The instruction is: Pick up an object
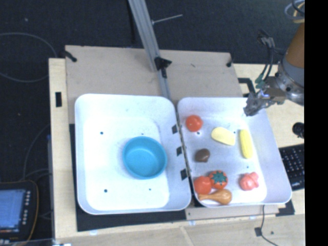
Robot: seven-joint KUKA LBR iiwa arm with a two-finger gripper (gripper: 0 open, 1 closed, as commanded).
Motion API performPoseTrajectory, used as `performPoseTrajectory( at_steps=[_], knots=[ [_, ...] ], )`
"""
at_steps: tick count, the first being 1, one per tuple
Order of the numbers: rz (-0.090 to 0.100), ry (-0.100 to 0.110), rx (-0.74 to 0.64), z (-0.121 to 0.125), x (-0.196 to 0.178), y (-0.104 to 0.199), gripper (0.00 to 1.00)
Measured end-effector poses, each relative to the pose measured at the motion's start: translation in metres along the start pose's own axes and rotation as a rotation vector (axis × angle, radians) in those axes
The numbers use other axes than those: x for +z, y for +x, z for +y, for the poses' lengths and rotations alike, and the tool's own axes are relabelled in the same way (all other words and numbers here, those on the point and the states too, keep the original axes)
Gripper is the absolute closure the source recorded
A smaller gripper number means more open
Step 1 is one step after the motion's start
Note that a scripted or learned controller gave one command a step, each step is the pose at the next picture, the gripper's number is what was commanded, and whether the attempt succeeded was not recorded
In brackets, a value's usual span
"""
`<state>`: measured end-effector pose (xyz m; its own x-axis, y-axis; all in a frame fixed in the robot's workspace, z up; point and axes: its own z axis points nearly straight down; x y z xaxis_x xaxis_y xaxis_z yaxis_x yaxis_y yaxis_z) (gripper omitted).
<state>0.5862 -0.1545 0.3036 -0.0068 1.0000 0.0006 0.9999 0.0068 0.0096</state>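
- Gripper [252,108]: over right bin's [266,191] far right corner, above the rim; can't tell its state, nothing seen held.
- Bench [205,70]: light wood w/ 2 white bins side by side; dark floor around.
- Left bin [92,188]: blue bowl [144,157].
- Right bin: red ball [193,122], pale yellow piece [223,136], yellow banana [246,143], brown lump [202,155], tomato [202,184], orange-red fruit w/ green top [219,178], tan pear [217,197], pink piece [248,181].
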Motion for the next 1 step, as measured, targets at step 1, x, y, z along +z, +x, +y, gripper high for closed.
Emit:
performPoseTrajectory(
  at_steps=[1],
  knots=[
    [-0.001, 0.01, 0.0, 0.0067, 0.0127, 0.0425, 1.0]
  ],
)
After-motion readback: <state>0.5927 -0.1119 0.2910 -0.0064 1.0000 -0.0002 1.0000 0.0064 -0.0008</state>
